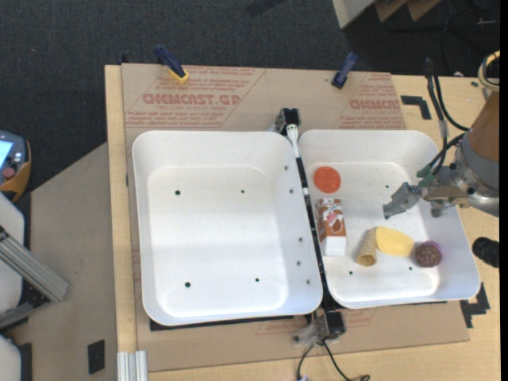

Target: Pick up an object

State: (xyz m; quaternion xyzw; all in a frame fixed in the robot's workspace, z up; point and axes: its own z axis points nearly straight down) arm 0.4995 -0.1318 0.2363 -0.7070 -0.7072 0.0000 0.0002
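The right bin point(373, 151) holds several small objects. An orange round piece point(327, 179) lies near its left wall. Just below it is a brown and white packet point(331, 225). A yellow piece with a tan end point(385, 244) lies toward the front, and a dark purple ball point(428, 253) sits right of it. My gripper point(399, 202) hangs over the right half of this bin, above the yellow piece and right of the orange one. Nothing is visibly held in it.
The left bin point(214, 153) stands beside the right one, with a black divider clip point(288, 121) at the shared back edge. Blue clamps point(171, 63) point(344, 70) pin the cardboard base. The grey arm point(480, 165) enters from the right with black cables point(436, 101).
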